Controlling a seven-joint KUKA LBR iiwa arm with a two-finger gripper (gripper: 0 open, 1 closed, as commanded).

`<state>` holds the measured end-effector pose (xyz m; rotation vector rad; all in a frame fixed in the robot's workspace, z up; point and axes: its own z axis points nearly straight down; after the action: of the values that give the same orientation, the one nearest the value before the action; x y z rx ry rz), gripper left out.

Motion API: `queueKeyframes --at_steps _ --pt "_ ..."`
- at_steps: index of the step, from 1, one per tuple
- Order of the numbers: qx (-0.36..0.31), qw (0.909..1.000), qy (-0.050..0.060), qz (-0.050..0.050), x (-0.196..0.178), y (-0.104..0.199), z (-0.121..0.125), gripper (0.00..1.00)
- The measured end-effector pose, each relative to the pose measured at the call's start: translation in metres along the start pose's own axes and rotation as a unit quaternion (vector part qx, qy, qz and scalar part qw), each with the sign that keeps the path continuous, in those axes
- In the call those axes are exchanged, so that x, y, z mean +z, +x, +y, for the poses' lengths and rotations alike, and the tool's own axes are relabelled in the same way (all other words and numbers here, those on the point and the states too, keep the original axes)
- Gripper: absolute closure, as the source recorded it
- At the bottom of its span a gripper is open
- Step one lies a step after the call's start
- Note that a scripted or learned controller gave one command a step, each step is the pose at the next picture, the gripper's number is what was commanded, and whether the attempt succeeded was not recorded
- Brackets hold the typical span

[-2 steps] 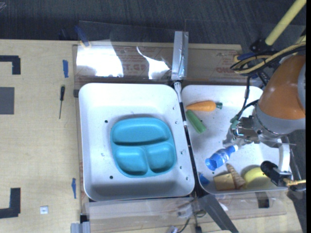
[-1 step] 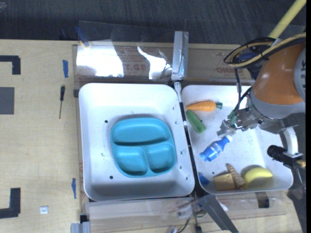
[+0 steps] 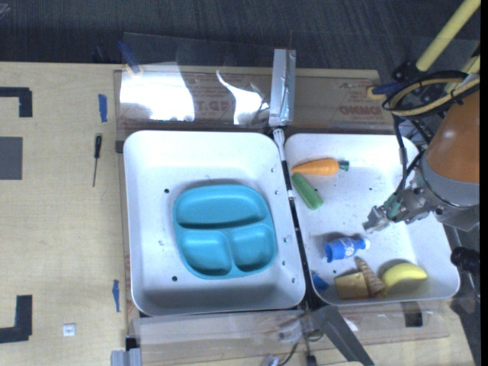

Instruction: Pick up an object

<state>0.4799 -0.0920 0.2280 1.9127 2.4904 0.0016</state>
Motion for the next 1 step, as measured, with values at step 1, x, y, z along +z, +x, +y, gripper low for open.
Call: queueKeyframes --at_steps 1 --pt "0.019 0.9998 0.005 0.001 0.1045 -0.0718 0.0685 1.00"
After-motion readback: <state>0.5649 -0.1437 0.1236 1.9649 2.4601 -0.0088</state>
